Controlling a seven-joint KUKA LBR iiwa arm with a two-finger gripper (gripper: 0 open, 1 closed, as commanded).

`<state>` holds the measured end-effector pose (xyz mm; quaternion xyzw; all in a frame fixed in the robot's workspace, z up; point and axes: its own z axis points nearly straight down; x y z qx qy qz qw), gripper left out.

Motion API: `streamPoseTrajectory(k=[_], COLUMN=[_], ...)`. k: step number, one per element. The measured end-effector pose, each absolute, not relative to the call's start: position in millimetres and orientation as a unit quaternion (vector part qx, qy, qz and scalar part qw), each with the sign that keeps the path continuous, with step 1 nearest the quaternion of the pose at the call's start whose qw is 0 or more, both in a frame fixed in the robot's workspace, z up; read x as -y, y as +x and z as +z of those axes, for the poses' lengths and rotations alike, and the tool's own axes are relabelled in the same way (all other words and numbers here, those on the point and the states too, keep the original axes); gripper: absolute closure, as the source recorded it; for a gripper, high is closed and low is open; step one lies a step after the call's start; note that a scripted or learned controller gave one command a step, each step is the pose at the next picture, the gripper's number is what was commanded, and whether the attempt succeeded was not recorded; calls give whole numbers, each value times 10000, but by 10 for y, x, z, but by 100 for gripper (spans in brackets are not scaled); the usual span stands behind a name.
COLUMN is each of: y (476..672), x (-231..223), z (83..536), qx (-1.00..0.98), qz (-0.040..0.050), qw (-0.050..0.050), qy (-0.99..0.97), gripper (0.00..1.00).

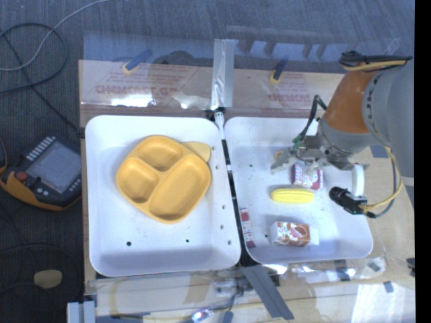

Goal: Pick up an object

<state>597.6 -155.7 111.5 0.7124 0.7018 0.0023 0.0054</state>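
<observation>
My gripper [306, 159] hangs low over the upper middle of the right bin [350, 237], under the orange-banded wrist. Directly below it, and partly hidden by it, lies a small red and white packet [306, 177]. Whether the gripper touches the packet is not visible. A yellow corn cob [292, 195] lies just in front of the packet. Nearer the bin's front sits a red, orange and white pouch [291, 233].
The left bin [108, 247] holds a yellow three-compartment plate [163, 177] with a pale yellow piece [199, 151] at its upper right edge. A black and yellow cable plug [347, 199] hangs by the arm on the right bin's right side. The ridge between the bins [230, 180] runs down the middle.
</observation>
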Motion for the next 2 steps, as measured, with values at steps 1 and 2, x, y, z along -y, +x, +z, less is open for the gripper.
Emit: streamPoseTrajectory(k=[1, 2], y=[5523, 5539], x=[1729, 1753], z=[953, 1075], qx=[-6932, -6927], qz=[66, 72], qw=[104, 146], qy=[7206, 7211], gripper=[0, 100])
